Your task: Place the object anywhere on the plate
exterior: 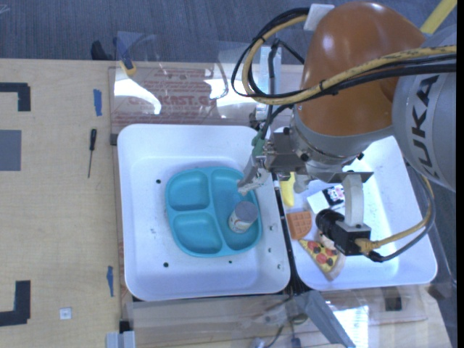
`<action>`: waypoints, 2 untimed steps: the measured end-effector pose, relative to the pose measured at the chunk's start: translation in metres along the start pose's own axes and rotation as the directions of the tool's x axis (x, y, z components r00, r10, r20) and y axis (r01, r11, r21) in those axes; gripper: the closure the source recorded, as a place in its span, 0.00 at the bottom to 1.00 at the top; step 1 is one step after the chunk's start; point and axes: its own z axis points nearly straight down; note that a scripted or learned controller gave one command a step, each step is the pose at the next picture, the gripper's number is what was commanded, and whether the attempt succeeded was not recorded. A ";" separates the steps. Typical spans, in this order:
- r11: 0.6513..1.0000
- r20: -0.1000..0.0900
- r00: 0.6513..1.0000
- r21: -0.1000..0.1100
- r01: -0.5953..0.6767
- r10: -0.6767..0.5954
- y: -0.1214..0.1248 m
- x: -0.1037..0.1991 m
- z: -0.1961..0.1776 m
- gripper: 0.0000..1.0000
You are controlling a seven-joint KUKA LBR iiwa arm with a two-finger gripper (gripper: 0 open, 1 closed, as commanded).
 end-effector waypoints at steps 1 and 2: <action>1.000 0.000 1.000 0.000 0.000 0.000 0.000 0.000 0.000 0.00; 1.000 0.000 1.000 0.000 0.000 0.000 0.000 0.000 0.000 0.00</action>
